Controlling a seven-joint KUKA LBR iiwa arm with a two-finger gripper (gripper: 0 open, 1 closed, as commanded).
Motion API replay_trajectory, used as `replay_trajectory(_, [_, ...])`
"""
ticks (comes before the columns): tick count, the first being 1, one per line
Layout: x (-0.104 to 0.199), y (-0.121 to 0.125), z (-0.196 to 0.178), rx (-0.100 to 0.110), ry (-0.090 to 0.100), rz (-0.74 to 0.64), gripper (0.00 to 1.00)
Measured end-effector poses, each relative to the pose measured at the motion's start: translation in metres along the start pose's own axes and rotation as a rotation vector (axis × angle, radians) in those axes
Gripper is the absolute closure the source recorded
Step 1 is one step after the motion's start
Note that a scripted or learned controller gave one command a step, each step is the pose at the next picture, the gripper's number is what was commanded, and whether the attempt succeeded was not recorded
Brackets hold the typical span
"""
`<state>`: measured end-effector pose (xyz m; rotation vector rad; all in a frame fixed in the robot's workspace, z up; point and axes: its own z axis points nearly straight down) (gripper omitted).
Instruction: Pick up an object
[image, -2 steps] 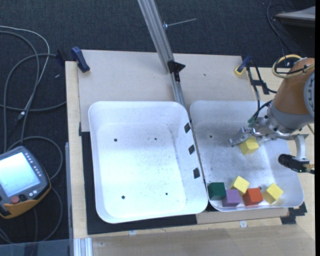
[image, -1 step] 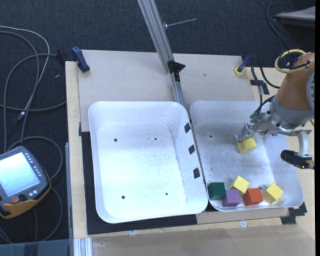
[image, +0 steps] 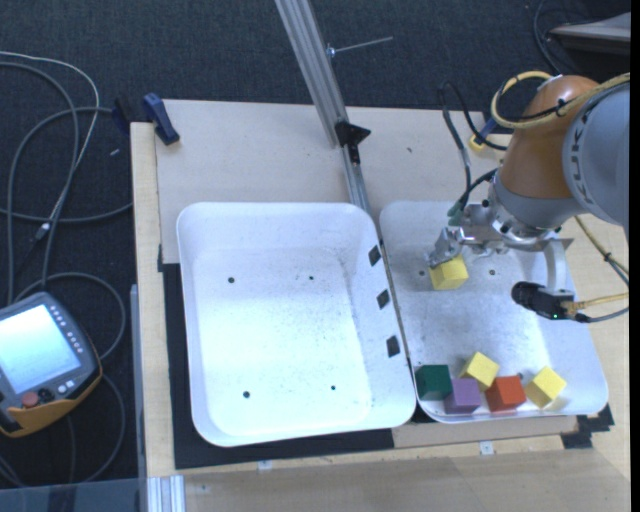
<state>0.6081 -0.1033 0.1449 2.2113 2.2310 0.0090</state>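
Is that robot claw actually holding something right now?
Seemingly yes: a yellow block sits at the gripper tips, gripped by its upper part, above the right bin.

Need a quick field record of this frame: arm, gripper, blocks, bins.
arm: reaches in from the right, over the right bin
gripper: low over the upper part of the right bin, at a yellow block
grasp: block sits at the fingertips; a hold cannot be confirmed
blocks at right bin's near edge: green block, purple block, yellow cube, red block, yellow corner block
left bin: white, speckled
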Motion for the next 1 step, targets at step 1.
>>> replay_trajectory(1, [0.0878,0.0215,-0.0574,-0.002,0.000,-0.001,1.00])
